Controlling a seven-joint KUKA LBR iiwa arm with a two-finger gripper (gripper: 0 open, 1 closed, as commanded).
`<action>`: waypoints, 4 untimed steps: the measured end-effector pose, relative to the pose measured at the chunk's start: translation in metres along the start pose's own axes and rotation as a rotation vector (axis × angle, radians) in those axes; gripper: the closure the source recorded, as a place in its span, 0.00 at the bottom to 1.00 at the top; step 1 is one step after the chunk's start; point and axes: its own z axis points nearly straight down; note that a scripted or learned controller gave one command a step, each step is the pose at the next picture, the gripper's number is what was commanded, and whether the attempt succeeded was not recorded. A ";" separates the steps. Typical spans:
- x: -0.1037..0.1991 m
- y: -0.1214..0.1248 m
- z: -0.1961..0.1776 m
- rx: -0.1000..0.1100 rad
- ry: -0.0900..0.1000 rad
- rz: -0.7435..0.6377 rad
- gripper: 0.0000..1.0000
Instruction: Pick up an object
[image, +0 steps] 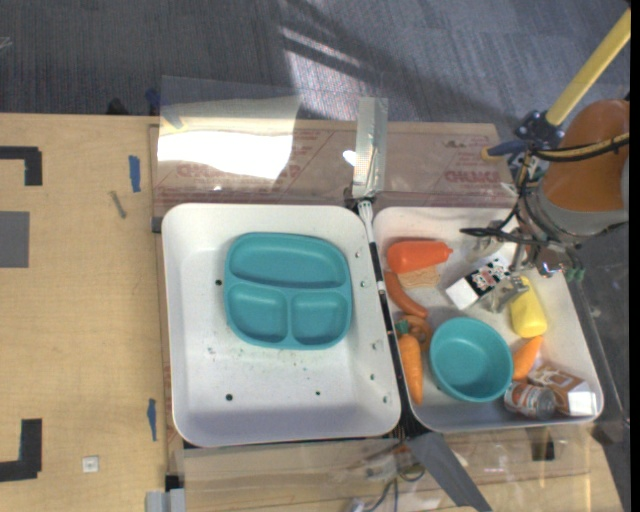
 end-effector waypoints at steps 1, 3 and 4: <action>0.039 0.015 0.002 -0.001 0.008 0.360 0.00; 0.138 0.049 -0.003 0.014 -0.016 0.757 0.00; 0.135 0.053 -0.014 0.008 -0.017 0.753 1.00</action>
